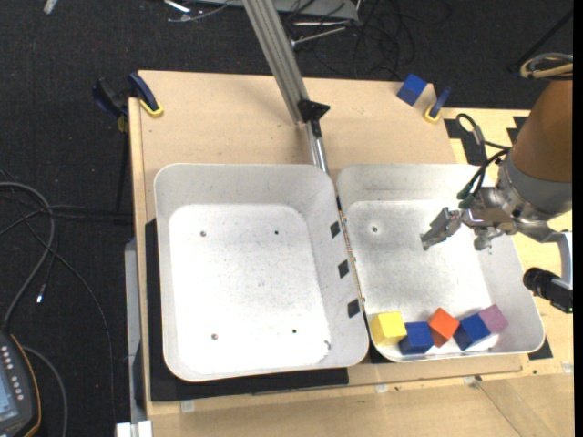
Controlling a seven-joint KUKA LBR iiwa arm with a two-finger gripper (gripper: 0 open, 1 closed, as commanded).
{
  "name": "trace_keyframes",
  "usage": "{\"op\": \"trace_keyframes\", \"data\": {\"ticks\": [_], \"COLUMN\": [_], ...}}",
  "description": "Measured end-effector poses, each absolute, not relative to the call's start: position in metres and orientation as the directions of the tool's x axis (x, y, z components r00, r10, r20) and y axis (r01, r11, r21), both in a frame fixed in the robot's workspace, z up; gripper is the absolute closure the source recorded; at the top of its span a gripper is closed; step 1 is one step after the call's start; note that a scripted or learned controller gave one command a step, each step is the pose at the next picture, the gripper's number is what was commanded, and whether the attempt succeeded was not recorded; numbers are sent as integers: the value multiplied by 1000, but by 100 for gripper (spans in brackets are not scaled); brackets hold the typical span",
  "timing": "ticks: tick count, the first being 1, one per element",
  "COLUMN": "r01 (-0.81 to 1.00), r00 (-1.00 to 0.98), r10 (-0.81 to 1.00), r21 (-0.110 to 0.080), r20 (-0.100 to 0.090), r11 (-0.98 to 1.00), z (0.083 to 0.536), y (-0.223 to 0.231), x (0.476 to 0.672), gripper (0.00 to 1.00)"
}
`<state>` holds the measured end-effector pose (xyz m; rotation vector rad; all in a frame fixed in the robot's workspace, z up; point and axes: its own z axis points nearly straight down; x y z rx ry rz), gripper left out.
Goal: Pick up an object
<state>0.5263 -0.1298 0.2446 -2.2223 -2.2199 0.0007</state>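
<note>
Both bins (pixel 182 189) are seen as matt white plastic, speckled with dark scuffs. The bench (pixel 228 116) appears as pale, smooth wood. The blocks (pixel 442 328) look matt, perhaps foam.

Two white bins (pixel 246 189); five blocks (pixel 442 328): two blue, one yellow, orange, purple

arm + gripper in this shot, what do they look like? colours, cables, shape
The arm is a thick rounded grey body with a broad orange band above the wrist. Thin dark cables, one greenish, loop along its left side near the wrist. The gripper is small, grey metal, with slim tapered fingers on a cluttered metallic mount.
</note>
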Motion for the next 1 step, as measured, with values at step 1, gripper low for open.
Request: {"op": "trace_keyframes", "data": {"ticks": [1], "r01": [1000], "r00": [-4], "r10": [1000], "r21": [-7], "r20": [2], "r11": [4], "z": [159], "y": [-105], "x": [545], "gripper": [0]}}
